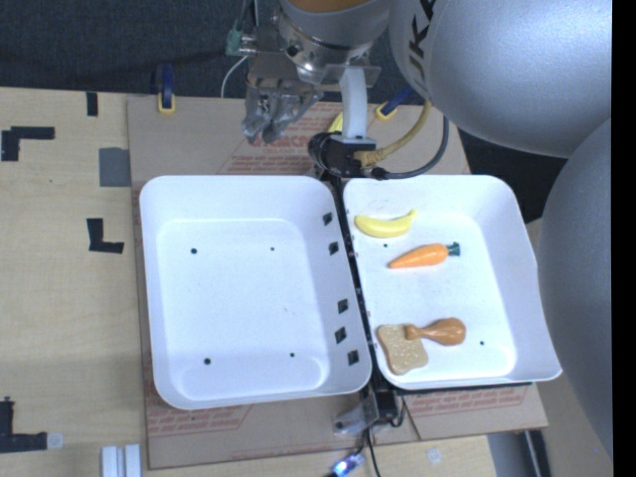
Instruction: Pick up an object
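The right bin [502, 217] holds a yellow banana [384, 224] near its far left corner. Just in front of the banana lies an orange carrot [421, 256] with a green top. A slice of bread [401, 347] and a brown drumstick [439, 332] lie side by side near the front. My gripper [266, 127] hangs high beyond the far edge of the left bin, over the cardboard, with nothing between its fingers [256, 124]. The fingers stand slightly apart.
The left bin [159, 266] sits beside the right one, joined by a row of black clips [344, 306]. Both rest on a cardboard sheet [189, 137] on the wooden bench. The big grey arm [517, 48] fills the upper right.
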`<move>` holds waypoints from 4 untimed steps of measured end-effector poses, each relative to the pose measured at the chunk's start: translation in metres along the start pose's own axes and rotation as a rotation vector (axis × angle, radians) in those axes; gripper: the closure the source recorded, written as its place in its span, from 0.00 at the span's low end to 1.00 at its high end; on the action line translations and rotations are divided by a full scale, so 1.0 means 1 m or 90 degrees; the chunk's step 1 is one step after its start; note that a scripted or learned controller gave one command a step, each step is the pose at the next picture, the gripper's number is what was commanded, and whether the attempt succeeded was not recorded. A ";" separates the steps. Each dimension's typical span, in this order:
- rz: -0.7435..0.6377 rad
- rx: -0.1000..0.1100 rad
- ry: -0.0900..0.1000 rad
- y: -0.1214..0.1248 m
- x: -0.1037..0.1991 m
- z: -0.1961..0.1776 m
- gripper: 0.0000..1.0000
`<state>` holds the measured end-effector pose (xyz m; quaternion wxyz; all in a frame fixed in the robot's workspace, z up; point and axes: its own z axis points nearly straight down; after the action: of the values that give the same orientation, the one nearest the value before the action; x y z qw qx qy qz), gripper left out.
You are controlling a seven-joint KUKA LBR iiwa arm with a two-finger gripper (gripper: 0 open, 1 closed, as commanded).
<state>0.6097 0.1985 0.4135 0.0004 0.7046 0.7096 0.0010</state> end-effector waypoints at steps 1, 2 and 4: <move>0.001 0.006 -0.002 -0.030 0.037 0.057 1.00; 0.004 0.005 -0.003 0.005 0.034 0.113 1.00; 0.004 0.005 -0.003 0.056 0.033 0.143 1.00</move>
<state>0.6659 0.2324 0.2705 -0.0008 0.7069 0.7073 -0.0039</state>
